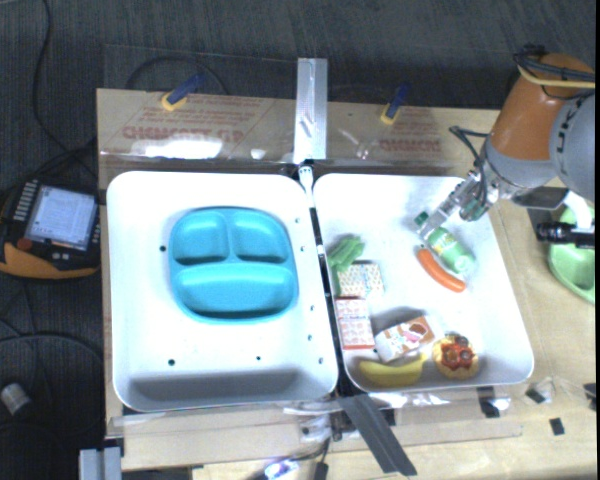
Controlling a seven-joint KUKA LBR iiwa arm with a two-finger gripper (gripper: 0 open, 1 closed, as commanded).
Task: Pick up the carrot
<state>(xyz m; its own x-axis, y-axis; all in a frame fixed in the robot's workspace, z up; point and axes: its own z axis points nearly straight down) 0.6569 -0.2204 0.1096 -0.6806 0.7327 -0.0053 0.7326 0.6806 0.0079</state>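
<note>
The carrot is a small orange piece lying slantwise in the right bin, near its right wall. A green and white item rests against the carrot's upper side. My gripper reaches in from the upper right and hangs over the bin's far right part. It is just above the green and white item and a short way up from the carrot. Nothing shows held in it.
A blue divided plate lies in the left bin. The right bin also holds a green vegetable, two patterned boxes, a white packet, a banana and a round red-topped item.
</note>
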